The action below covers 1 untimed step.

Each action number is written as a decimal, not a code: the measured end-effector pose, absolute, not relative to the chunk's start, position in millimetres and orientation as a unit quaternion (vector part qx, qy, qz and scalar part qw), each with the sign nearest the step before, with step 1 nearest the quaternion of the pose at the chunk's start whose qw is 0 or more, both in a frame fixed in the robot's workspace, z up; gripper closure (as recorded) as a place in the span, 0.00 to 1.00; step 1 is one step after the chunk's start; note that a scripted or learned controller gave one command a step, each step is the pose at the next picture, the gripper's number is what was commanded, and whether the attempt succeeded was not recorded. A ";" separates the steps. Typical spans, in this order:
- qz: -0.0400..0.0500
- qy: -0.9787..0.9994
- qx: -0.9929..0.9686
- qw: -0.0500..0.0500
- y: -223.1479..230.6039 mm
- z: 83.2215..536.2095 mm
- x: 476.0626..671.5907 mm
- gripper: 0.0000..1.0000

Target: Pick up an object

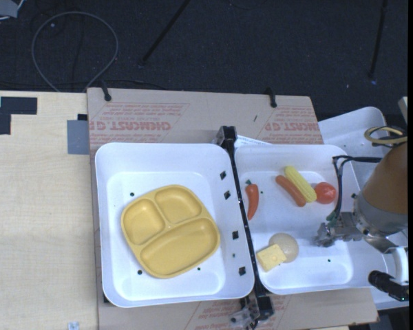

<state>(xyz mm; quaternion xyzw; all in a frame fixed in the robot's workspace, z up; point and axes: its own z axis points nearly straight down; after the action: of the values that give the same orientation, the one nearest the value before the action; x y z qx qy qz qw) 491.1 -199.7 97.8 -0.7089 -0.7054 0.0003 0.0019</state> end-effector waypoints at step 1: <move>0.000 -0.705 -0.709 0.000 -200.9 141.6 485.6 1.00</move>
<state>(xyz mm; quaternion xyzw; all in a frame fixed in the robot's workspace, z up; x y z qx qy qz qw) 485.6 -200.9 141.6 -0.7090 -0.7052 -0.0002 -0.0004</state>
